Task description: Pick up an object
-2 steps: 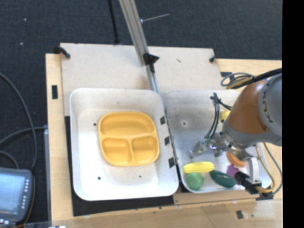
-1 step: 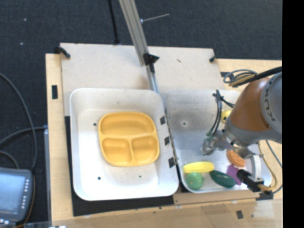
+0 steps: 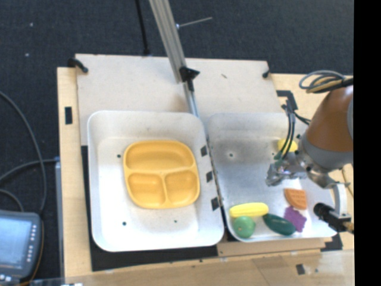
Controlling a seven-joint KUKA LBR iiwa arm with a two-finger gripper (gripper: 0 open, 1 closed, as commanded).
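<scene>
My gripper (image 3: 277,175) hangs low over the right side of the right bin (image 3: 238,159), under the grey wrist and orange band. A small yellow object (image 3: 287,145) shows just behind it, partly hidden by cables. In the bin's near corner lie an orange piece (image 3: 296,198), a purple piece (image 3: 295,218), a dark green vegetable (image 3: 278,224), a yellow banana-like piece (image 3: 249,210) and a green round fruit (image 3: 243,225). The gripper stands above and left of the orange piece. Nothing visible sits between the fingers.
The left bin (image 3: 107,159) holds a yellow divided plate (image 3: 161,173). A slanted metal pole (image 3: 169,31) rises from the divider between the bins. A screen (image 3: 18,243) sits off the bench at lower left.
</scene>
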